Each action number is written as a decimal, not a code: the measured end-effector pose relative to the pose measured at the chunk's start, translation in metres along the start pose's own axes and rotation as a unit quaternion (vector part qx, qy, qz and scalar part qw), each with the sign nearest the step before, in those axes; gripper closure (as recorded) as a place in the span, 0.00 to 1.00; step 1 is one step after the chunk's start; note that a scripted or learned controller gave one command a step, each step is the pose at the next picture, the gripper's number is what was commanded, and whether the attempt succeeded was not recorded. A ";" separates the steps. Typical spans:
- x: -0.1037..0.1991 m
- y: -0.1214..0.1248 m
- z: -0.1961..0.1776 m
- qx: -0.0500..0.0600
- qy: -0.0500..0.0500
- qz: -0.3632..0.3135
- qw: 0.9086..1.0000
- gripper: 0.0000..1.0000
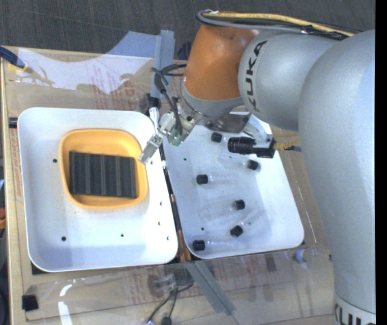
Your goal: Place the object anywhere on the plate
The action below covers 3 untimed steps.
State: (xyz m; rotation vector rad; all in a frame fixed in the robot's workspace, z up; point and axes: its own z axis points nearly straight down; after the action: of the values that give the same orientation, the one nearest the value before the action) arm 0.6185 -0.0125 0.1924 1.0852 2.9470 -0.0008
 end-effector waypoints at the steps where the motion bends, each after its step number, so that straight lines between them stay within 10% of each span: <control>1: 0.000 0.000 0.000 0.000 0.000 0.001 1.000 0.00; 3: 0.000 0.000 0.000 0.000 0.000 0.001 1.000 0.00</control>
State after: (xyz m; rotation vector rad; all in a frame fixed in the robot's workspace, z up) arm 0.6185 -0.0130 0.1924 1.0869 2.9461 -0.0011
